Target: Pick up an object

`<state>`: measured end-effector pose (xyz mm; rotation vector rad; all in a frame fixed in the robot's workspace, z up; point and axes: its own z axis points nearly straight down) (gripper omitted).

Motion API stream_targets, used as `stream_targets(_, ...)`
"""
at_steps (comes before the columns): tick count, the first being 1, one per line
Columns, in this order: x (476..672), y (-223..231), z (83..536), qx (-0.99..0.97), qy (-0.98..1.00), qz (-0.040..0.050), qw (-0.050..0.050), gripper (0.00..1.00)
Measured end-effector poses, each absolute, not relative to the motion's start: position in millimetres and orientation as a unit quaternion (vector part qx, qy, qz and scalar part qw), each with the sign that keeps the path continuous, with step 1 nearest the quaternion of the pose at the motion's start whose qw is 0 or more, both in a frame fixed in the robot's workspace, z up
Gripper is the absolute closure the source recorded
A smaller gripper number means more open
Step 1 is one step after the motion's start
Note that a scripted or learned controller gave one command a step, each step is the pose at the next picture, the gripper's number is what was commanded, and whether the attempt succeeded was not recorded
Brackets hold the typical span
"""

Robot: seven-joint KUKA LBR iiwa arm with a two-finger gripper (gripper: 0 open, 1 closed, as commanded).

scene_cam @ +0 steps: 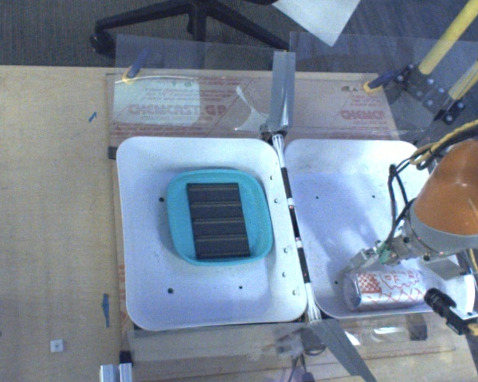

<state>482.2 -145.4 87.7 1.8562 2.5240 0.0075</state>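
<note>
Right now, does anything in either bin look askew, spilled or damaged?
One thing: the can lies on its side in the right bin, close to the near rim. The teal tray with its dark insert sits flat in the left bin. No spill shows.

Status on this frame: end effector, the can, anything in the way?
End effector low in right bin, at the can's upper edge. Can on its side near the front wall, not seen gripped. Teal dish in left bin, out of the way.
</note>
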Motion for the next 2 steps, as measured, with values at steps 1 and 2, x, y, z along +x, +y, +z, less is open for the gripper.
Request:
stream_targets(1,482.0,-135,177,0.613,0.790,0.0000,0.001,0.00)
stream_targets(2,484.7,-118,89,0.470,0.883,0.0034,0.008,0.00)
